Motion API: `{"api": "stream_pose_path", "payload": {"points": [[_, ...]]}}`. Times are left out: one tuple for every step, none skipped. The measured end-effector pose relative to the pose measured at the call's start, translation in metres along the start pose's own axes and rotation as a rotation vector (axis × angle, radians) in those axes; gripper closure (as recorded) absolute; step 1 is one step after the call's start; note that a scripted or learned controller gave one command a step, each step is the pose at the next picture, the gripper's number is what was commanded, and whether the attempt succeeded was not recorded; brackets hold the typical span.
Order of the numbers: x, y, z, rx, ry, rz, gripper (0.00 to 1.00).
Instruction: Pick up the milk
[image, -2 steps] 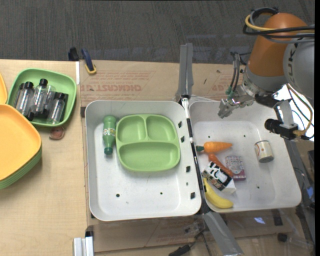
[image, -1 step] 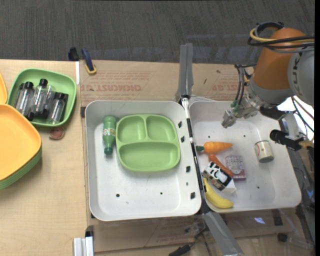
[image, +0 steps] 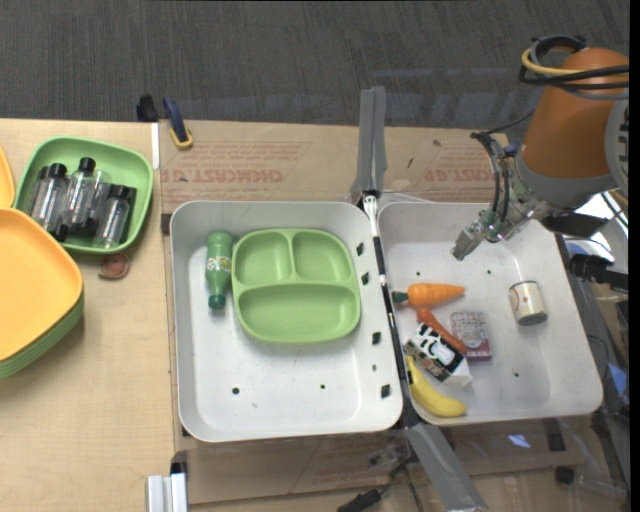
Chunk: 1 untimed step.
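Milk, a small white carton with black cow spots (image: 440, 352), lies in the right white bin (image: 560, 395), touching the yellow banana (image: 436, 396) and orange carrot (image: 436, 294). Grey gripper (image: 468, 244) hovers near, holding nothing. It should drop straight down, missing the banana.

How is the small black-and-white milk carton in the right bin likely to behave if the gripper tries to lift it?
The small black-and-white milk carton looks boxy and flat-sided, so it probably will not roll. It lies wedged between the yellow banana and a thin orange carrot, so a grasp may nudge those. It seems small, likely light. The gripper sits above it, near the bin's far side.
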<state>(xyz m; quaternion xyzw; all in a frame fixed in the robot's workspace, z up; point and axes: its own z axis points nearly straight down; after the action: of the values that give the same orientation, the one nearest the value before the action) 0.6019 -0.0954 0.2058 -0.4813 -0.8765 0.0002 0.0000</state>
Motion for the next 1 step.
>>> {"api": "stream_pose_path", "payload": {"points": [[-0.0076,0.048,0.0147,0.0,-0.001,0.322,1.0]]}}
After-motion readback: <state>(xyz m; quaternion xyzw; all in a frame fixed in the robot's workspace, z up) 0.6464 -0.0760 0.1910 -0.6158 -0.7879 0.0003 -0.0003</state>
